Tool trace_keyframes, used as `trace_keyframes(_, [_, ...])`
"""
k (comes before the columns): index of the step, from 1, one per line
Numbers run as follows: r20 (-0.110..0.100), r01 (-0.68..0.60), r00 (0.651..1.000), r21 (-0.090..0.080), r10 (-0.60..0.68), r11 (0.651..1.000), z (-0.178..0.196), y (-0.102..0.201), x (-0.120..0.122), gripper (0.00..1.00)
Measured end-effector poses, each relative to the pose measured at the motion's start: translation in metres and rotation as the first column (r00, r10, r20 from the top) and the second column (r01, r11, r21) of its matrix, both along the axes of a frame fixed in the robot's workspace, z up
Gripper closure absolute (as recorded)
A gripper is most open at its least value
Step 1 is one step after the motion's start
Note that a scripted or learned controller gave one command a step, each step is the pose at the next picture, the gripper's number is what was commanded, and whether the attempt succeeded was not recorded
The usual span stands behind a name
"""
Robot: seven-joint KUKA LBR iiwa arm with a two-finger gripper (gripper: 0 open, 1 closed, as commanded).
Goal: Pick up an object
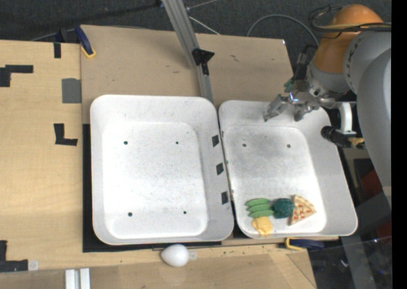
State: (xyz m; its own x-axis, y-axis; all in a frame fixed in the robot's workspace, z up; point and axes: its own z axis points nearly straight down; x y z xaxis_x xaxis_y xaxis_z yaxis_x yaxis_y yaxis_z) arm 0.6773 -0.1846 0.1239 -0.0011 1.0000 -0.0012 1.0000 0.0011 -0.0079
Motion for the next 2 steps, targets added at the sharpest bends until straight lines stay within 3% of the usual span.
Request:
trace_keyframes(1, [-0.014, 0.003, 1.000, -0.001, -0.003, 1.000, -0.036, -0.002, -0.004, 0.00])
trace_keyframes(2, [-0.014, 0.002, 1.000, -0.002, -0.002, 1.000, -0.026, -0.002, -0.004, 1.00])
